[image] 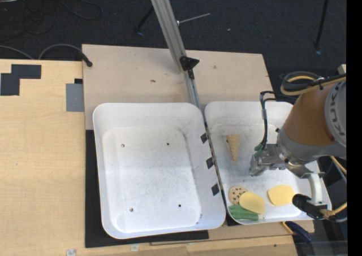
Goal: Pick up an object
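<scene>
End effector: (259, 165) low inside the right bin (218, 115), near its middle, below the arm's (314, 125) orange band; whether it is spread or pressed together I cannot tell, as it reads only as a small grey blur. Nothing visibly held.
Candidate things: cone-shaped piece (233, 145) just beside the end effector toward the divider between the bins; round biscuit (236, 194), yellow lump (251, 202) and green piece (243, 213) crowded at the bin's near edge; second yellow piece (280, 195) close to the near right corner.
Left bin: (107, 125) bare white floor.
Risk 1: end effector appears to sit on bare floor between the cone and the near-edge cluster, so a close here likely catches nothing.
Risk 2: the cone looks small and tapered; likely to roll or squirt out if pinched off-centre.
Risk 3: near-edge things touch or overlap; a grab there may nudge neighbours or lift two.
Risk 4: cable (263, 119) hangs beside the wrist; could snag on a turn.
</scene>
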`<state>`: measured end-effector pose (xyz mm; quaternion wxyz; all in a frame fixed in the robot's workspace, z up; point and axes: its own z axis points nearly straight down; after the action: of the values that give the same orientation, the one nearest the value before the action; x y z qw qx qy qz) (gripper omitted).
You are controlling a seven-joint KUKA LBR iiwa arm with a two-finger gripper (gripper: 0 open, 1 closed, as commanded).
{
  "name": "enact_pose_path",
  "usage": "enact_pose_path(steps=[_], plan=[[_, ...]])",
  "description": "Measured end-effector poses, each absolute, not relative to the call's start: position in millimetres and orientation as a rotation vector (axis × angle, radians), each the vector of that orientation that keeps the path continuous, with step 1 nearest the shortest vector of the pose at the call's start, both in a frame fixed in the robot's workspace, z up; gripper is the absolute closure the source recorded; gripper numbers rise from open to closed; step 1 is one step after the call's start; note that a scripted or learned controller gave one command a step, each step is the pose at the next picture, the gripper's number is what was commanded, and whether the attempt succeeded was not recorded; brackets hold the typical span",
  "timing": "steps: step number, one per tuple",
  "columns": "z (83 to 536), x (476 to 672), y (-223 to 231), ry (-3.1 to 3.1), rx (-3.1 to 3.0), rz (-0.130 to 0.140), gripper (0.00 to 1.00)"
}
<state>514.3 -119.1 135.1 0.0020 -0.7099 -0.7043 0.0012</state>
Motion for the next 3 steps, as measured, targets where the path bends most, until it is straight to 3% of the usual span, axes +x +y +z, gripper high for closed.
enact_pose_path(steps=[3], plan=[[251, 520.9, -124, -2.222, -2.222, -0.001, 1.0]])
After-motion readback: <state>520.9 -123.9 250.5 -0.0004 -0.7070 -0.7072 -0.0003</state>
